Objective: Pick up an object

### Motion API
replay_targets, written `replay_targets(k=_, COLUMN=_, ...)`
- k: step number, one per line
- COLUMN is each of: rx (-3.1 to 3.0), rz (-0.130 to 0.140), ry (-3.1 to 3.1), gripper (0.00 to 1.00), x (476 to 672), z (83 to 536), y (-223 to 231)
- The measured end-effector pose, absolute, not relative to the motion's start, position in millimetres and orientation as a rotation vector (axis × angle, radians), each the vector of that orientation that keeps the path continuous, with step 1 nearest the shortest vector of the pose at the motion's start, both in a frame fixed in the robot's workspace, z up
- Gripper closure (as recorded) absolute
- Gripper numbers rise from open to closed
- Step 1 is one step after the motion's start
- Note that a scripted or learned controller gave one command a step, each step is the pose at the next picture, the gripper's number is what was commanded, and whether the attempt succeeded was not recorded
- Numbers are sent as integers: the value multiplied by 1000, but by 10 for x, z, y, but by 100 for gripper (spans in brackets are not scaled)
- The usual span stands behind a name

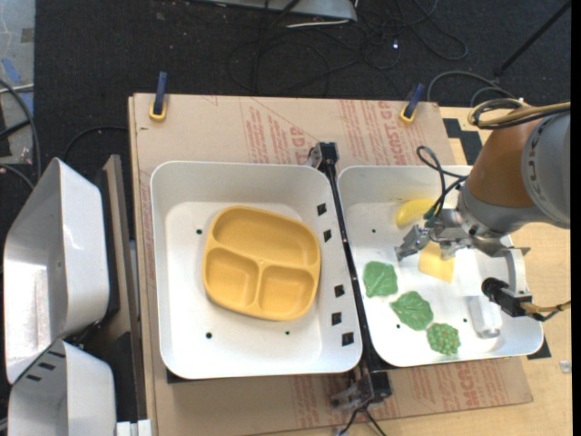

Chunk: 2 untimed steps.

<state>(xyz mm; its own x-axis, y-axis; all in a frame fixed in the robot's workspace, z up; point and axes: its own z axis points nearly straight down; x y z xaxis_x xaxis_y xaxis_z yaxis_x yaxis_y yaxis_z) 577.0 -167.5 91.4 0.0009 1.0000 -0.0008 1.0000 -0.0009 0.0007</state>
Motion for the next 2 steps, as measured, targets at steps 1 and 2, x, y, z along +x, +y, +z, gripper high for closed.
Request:
replay_targets(k=1, rx=2218, rz=3, ry=2215, gripper=100, x=5783, z=1045, y=-1683)
replay_targets(k=2, rx=2220, rz=3, ry=2217, gripper=100, x=5727, z=1494, y=-1670)
